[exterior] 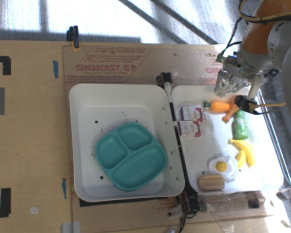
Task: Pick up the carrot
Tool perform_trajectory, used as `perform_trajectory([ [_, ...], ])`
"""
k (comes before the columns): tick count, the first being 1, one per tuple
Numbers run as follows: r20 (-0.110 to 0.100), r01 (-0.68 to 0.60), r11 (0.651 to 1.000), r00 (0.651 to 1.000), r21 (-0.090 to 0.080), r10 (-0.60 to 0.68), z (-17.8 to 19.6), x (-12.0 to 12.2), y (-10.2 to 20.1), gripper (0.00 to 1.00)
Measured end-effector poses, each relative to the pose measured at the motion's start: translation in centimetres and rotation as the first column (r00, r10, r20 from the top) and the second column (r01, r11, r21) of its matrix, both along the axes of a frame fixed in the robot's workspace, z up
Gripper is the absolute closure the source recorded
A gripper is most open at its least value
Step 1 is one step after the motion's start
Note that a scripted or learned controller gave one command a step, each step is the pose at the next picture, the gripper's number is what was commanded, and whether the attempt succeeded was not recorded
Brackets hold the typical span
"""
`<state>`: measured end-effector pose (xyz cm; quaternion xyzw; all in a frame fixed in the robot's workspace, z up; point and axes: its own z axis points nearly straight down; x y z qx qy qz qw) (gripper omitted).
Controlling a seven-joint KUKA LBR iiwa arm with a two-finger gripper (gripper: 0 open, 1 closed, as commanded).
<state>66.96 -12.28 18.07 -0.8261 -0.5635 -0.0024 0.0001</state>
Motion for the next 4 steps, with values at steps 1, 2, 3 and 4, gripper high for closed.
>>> perform_trajectory([
  [1,-0.009,0.003,1.0,1.0,-0.002,-0.003,-0.4,-0.3,-0.3,0.0],
  [2,0.0,-0.224,0.975,0.975,-0.005,0.224,-6.7,-0.7,-1.9,0.0],
  [3,0.001,-0.398,0.916,0.917,0.039,0.399,-8.8,-2.2,-5.9,0.0],
  [4,0.004,-0.403,0.915,0.915,0.014,0.403,-7.7,-2.1,-6.4,1.0],
])
